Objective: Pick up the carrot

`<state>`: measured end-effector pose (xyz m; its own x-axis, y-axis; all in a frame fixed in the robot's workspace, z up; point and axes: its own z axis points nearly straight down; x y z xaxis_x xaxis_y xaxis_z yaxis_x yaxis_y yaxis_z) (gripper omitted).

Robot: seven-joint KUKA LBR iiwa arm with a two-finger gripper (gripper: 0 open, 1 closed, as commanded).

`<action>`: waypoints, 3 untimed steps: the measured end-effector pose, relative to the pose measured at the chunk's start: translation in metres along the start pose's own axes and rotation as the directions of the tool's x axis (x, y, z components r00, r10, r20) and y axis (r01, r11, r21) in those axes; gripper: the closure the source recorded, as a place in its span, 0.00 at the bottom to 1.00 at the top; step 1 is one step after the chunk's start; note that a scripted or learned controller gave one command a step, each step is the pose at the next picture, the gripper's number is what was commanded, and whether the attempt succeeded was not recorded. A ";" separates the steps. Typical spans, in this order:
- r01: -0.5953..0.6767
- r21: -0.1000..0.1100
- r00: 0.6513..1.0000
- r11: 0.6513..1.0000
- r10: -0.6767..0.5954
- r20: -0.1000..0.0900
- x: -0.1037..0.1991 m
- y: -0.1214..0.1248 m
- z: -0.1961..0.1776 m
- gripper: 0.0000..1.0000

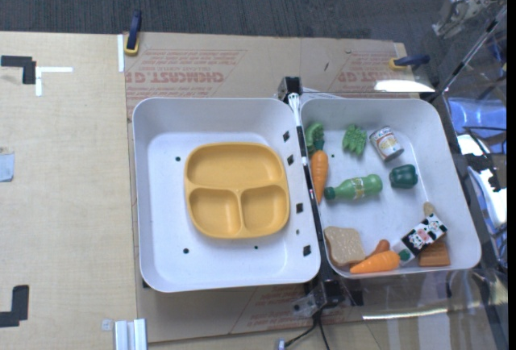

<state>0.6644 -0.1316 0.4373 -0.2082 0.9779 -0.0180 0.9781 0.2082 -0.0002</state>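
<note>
Right bin (451, 179), near edge: carrot (375, 262) lying flat, touching bread slice (345, 245) on its left; cow-print carton (425, 235) just right. Mid-bin: green bottle (355, 189) on its side, green pepper (403, 176). Second carrot (319, 171) along left wall, leafy top pointing far. Far end: can (387, 143), lettuce (354, 139). Left bin (153, 203): yellow divided plate (238, 189). Gripper opening: cannot tell.

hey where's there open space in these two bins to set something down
Most bare floor lies in the left bin, all around the yellow divided plate. In the right bin, one patch sits between the green bottle and the milk carton. Its left wall, by the carrot, and its near edge are crowded.
</note>
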 end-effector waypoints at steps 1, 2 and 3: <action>0.000 0.000 1.000 1.000 0.000 0.000 0.000 0.000 0.000 0.00; 0.003 -0.001 1.000 1.000 -0.003 0.005 0.000 0.002 -0.008 1.00; 0.003 -0.001 1.000 1.000 -0.003 0.005 0.000 0.002 -0.008 0.00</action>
<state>0.6659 -0.1314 0.4453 -0.2108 0.9773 -0.0225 0.9775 0.2109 0.0007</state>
